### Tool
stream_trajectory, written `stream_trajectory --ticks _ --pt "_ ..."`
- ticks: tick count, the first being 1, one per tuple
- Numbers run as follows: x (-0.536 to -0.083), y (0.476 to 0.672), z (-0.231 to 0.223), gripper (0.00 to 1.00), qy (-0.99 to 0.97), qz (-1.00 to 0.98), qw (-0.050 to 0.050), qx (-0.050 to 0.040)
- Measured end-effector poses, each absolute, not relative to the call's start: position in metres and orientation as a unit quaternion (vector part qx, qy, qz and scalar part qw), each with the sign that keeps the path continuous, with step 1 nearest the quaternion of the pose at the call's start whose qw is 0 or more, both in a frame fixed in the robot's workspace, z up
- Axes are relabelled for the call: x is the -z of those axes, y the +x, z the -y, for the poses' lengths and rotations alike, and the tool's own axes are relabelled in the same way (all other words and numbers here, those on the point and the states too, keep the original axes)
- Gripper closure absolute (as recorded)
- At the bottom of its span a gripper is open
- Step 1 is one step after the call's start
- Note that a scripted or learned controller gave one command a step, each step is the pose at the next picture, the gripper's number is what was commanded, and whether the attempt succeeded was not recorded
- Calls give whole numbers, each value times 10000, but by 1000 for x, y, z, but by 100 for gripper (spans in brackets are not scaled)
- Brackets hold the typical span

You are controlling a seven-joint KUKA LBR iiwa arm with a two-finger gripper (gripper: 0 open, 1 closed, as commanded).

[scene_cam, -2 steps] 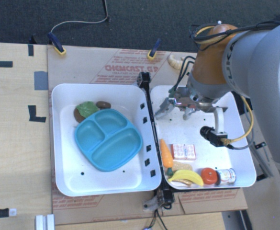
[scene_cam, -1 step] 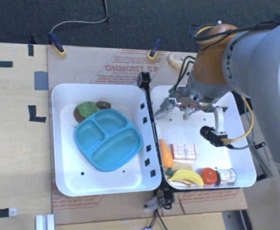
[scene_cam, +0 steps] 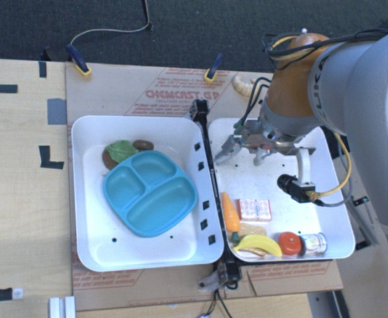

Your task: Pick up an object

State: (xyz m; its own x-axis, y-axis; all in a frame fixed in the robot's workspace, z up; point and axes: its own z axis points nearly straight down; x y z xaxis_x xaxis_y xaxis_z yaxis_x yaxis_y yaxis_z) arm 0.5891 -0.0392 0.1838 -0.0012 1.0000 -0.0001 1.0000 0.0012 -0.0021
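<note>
The toys for picking lie in the near end of the right bin [scene_cam: 333,177]: a carrot [scene_cam: 230,212] along the left wall, a pink-and-white wafer pack [scene_cam: 255,209] just beside it, a banana [scene_cam: 260,245] at the near rim, a tomato [scene_cam: 290,243] next to that, and a small can [scene_cam: 314,243] on its side touching the tomato. A tan piece sits between the wafer pack and the banana; what it is cannot be made out. The tool [scene_cam: 241,150] hangs over the far half of this bin, well apart from the toys, its fingers spread wide with nothing between them.

In the left bin [scene_cam: 87,197] a blue divided plate [scene_cam: 150,192] lies flat, with a green leaf [scene_cam: 121,151] and two brown pieces tucked at its far edge, partly hidden by the plate.

Both bins sit on a cardboard sheet [scene_cam: 160,95] clamped to a pale wooden desk [scene_cam: 21,197]. Beyond the desk is dark carpet [scene_cam: 180,12] with a cable trailing across it. The arm's grey body is cut off at the right edge.
</note>
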Motion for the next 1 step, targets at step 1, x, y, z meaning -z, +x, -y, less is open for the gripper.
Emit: stream_trajectory --ticks 1 --pt "-184 589 39 0 -7067 7075 7 -8"
